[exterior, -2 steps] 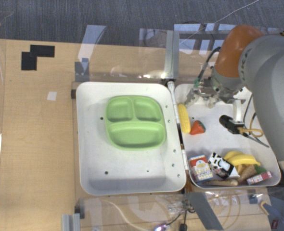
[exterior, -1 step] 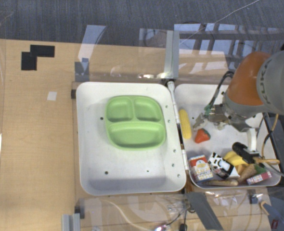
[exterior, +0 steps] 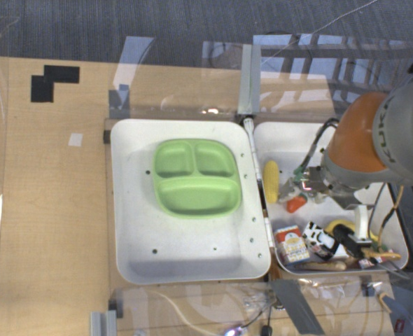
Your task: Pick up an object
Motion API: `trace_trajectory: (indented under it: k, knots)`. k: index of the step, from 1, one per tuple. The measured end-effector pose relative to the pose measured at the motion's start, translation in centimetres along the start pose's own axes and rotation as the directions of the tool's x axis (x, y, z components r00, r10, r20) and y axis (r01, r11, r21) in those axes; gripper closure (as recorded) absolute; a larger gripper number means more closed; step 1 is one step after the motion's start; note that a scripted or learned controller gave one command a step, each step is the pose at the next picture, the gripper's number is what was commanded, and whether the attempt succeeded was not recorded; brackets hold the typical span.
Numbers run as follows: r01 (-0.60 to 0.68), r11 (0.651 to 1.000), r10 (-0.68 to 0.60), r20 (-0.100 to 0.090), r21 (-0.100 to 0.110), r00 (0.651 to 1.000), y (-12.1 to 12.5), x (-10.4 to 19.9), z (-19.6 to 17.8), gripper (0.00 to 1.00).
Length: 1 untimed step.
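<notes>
The right white bin [exterior: 283,140] holds a yellow corn cob [exterior: 270,180] near its left wall, a small orange-red piece [exterior: 295,204], and a heap of toys along its near edge. My gripper [exterior: 299,185] reaches down from the right, just above the orange-red piece and to the right of the corn cob. The arm's grey body and orange band [exterior: 357,142] cover the bin's right part. I see nothing clearly between the fingers.
The left white bin [exterior: 133,243] holds a green divided plate [exterior: 195,176]. In the heap at the right bin's near edge lie a red-and-white packet [exterior: 290,242], a black-and-white toy [exterior: 317,238], a yellow item [exterior: 342,225] and a wooden stick [exterior: 322,265].
</notes>
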<state>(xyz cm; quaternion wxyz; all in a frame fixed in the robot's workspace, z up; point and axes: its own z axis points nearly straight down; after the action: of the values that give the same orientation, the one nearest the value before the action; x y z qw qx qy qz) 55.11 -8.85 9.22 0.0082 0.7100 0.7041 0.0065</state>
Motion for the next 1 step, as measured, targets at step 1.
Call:
trace_trajectory:
  k: [1]
  knots:
    - [0.002, 1.0, -0.002, -0.004, -0.004, 1.0, 0.21, 0.26, -1.06, 1.0]
